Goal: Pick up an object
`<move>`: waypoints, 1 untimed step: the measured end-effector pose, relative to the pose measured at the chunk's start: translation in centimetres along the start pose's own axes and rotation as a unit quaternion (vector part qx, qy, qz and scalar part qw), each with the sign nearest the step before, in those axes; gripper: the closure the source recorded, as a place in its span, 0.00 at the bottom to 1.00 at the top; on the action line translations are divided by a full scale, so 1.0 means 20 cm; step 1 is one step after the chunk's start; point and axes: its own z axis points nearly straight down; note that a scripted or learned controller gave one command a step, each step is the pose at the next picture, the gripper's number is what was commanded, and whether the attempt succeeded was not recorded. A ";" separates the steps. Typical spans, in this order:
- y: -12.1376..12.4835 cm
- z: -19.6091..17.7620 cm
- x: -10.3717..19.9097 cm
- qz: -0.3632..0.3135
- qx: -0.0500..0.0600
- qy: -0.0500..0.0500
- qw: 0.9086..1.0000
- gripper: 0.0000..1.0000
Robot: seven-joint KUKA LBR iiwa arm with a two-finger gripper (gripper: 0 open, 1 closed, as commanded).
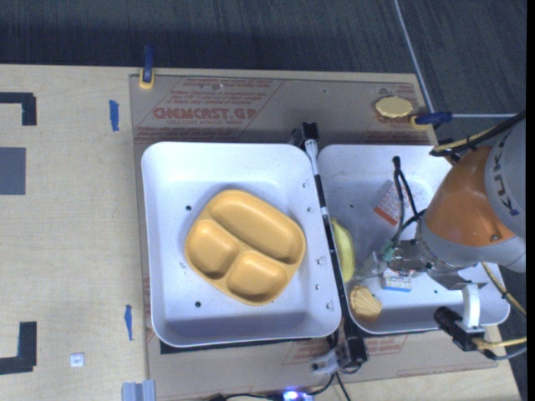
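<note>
While no single obj. is marked out for pickup, the candidates lie as follows. Right bin (493, 312): a yellow banana-like item (342, 249) along its left wall; a small tan round piece (365, 302) in the near-left corner; a small packet w/ red-orange print (387, 202) on the floor toward the middle. Left bin (159, 224): a yellow three-compartment tray (244, 246), tilted, approx. centred, two smaller wells nearer the camera and one long well behind.

My gripper (396, 267) sits low over the right bin, betw. the banana-like item and the bin's right side, just above the tan piece. My wrist and cabling cover the tips, so I cannot tell how far the tool is open or whether it has hold of anything. My arm (468, 211) enters from the right, orange band above the wrist, black cables looping up over the packet.

Both bins stand side by side, touching, on a brown cardboard sheet w/ red lettering, on a pale wooden bench (67, 249). Blue tape bits and black marks dot the bench at left. A tan disc (394, 106) rests on the cardboard behind the right bin. Dark carpet lies beyond.
</note>
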 end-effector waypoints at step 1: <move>0.00 0.00 0.00 0.000 0.000 -0.001 1.000 0.00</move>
